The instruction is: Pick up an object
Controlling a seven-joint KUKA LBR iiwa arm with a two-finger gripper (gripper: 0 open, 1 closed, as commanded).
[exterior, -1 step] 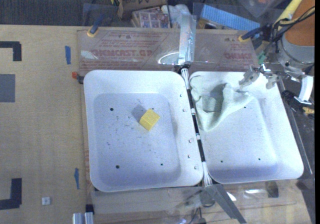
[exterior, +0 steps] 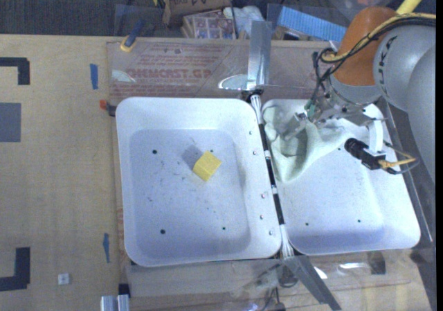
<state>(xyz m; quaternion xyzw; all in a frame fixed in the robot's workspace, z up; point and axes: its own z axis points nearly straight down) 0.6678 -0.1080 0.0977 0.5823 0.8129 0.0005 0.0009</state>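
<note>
A small yellow block (exterior: pixel 207 165) lies in the middle of the left bin (exterior: pixel 138 233). A pale greenish cloth (exterior: pixel 294 154) sits at the far left of the right bin (exterior: pixel 360 226), near the divider. Its top is drawn up into a peak that reaches my gripper (exterior: pixel 308 119). The gripper is over the right bin's far left corner, and its fingers are closed on that peak. The grey arm with its orange band (exterior: pixel 363 29) comes in from the upper right.
A black cable end with an orange tip (exterior: pixel 367 154) hangs off the wrist over the right bin. A metal post (exterior: pixel 257 60) stands behind the divider between the bins. Boxes and clutter lie beyond the bench's far edge.
</note>
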